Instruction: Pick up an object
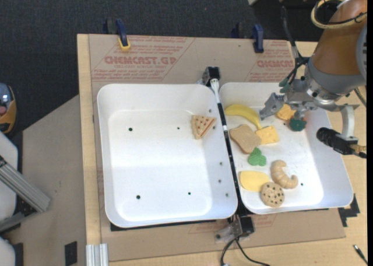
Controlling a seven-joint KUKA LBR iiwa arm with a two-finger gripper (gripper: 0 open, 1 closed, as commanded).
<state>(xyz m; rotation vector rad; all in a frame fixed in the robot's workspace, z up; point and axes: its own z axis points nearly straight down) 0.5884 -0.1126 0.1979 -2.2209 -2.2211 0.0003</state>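
Bins: 2 side by side, left bin (151, 200) and right bin (326, 195).
Arm (341, 43): in from the right, over the right bin's far end.
Gripper (284, 105): hanging above an orange piece (285, 112); can't tell how it's set.
Right bin: banana (242, 113), bread (245, 138), cheese (268, 135), croissant (283, 174), cookie (271, 194).
Left bin: waffle wedge (202, 125) by its right wall.
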